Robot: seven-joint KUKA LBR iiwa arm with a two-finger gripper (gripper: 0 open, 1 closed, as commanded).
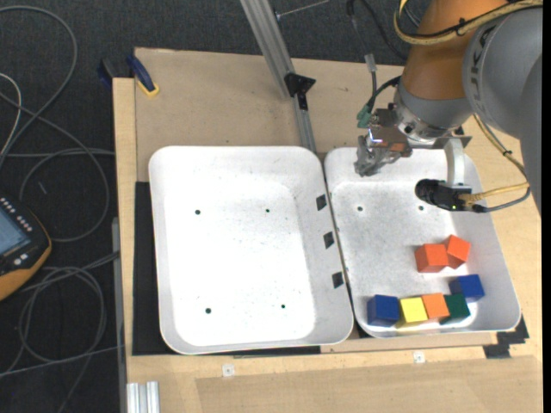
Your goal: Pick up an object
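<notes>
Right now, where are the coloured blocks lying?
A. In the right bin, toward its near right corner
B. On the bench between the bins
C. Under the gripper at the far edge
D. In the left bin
A: the coloured blocks cluster in the right bin toward its near right corner, while the gripper hangs over that bin's far edge, apart from them.

The green block (457, 310) hides mostly behind its neighbours — the arm (482, 41) runs off the right edge.

Claw (373, 163) hovers over right bin's (379, 222) far corner, blocks (430, 295) near.
</notes>
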